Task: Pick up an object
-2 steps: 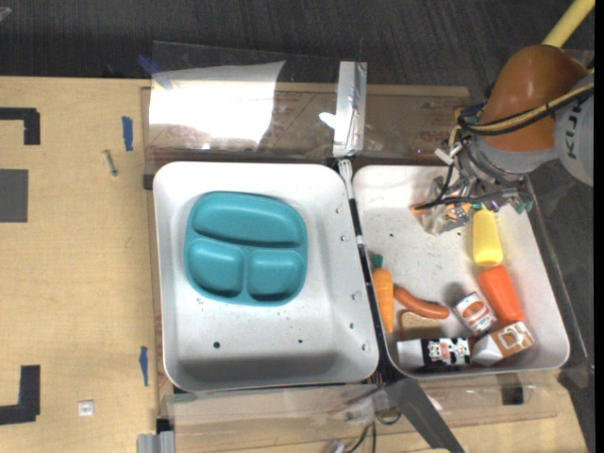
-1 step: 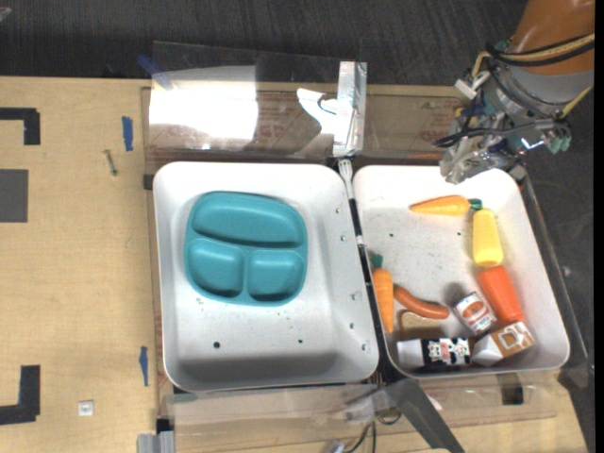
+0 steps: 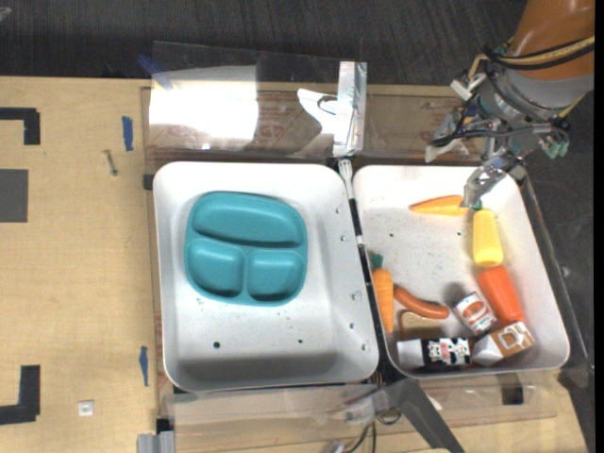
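Hovering at the far right corner of the right bin [image 3: 538, 253], the gripper [image 3: 483, 185] sits just above the right end of an orange carrot-shaped piece [image 3: 436, 206], near a yellow piece [image 3: 486, 237]. Whether the fingers are wide or narrow, I cannot tell. The step in hand looks like the approach. The next move calls for a straight descent onto the piece.

Arm [image 3: 557, 26] cropped at top edge
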